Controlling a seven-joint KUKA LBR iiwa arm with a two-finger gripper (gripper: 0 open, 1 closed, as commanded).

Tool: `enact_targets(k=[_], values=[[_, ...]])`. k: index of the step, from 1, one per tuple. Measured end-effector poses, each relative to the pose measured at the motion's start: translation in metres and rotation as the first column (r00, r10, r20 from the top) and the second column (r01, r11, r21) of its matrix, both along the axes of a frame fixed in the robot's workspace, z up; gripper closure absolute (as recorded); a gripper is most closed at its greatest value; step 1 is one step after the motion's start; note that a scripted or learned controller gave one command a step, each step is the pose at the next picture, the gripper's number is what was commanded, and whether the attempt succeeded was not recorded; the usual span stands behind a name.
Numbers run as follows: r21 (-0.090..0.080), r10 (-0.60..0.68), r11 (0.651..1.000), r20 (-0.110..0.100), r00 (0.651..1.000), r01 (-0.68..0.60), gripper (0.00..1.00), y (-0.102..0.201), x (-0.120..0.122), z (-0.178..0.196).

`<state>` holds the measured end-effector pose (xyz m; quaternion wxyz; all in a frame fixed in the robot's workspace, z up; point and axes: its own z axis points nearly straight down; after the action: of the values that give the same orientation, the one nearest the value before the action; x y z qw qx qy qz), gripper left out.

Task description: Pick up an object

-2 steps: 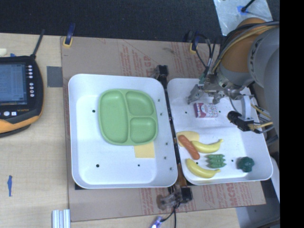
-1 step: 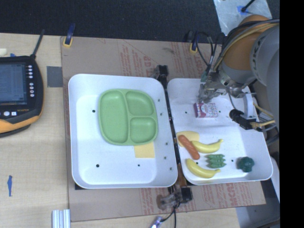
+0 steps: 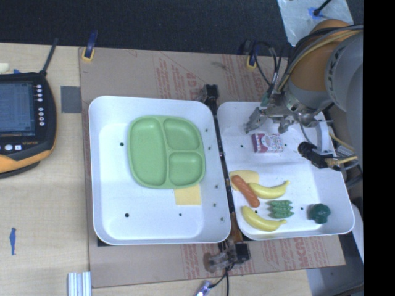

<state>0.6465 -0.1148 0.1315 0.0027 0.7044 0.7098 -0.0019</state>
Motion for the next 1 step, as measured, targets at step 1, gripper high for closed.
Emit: enact_targets(k=[1], values=[[0.005,-0.004,1.0,-0.005,1.0,0.004,0.0,-0.0003,-0.0033,-0.0288]])
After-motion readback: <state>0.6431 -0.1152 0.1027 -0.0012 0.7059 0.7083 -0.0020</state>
